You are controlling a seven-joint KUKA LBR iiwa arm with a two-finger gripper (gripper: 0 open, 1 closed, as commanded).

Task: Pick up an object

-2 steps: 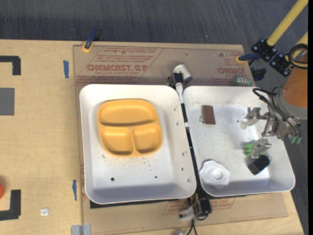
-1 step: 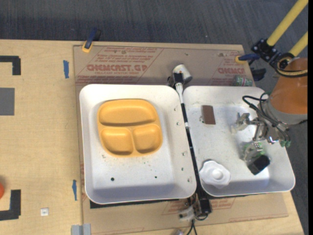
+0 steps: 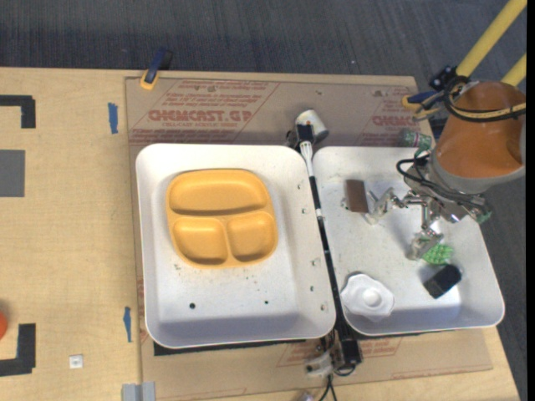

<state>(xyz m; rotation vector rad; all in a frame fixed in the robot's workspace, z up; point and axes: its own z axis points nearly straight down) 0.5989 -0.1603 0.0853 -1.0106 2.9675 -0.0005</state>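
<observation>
My gripper (image 3: 426, 239) hangs low over the right side of the right bin (image 3: 493, 307), under the orange band of the arm (image 3: 481, 136). A small green object (image 3: 437, 254) lies just in front of the gripper tip, touching it or very close to it. A black block (image 3: 441, 280) rests a little nearer the front. A brown block (image 3: 354, 195) lies at the back left of this bin. A white rounded object (image 3: 367, 297) sits at the front left. I see nothing lifted off the bin floor.
The left bin (image 3: 155, 307) holds a yellow divided plate (image 3: 222, 215). A black-and-white bar (image 3: 316, 215) runs between the two bins. Both bins stand on a brown cardboard sheet (image 3: 209, 103).
</observation>
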